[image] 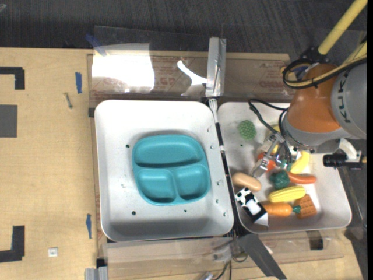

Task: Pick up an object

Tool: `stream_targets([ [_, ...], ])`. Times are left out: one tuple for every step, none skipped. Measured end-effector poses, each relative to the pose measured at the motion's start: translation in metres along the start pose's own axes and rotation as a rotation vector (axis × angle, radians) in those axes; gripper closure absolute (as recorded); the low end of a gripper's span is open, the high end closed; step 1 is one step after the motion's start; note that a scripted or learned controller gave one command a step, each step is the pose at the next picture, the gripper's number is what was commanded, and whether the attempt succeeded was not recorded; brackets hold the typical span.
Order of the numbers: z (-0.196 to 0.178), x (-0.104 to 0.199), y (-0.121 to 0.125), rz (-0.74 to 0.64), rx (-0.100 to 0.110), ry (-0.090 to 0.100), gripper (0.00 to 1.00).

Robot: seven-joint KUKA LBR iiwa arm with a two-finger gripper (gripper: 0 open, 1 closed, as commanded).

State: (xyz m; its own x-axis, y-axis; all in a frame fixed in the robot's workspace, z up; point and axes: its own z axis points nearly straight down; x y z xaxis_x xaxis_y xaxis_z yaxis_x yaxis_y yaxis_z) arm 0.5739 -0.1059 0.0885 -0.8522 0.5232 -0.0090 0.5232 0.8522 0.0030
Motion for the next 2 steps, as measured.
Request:
stream_targets([
  [0.0,0.026,-0.06,0.032,0.003,0.003,0.0],
  [0.0,0.016,0.009,0.069,-0.003,0.001,0.0],
])
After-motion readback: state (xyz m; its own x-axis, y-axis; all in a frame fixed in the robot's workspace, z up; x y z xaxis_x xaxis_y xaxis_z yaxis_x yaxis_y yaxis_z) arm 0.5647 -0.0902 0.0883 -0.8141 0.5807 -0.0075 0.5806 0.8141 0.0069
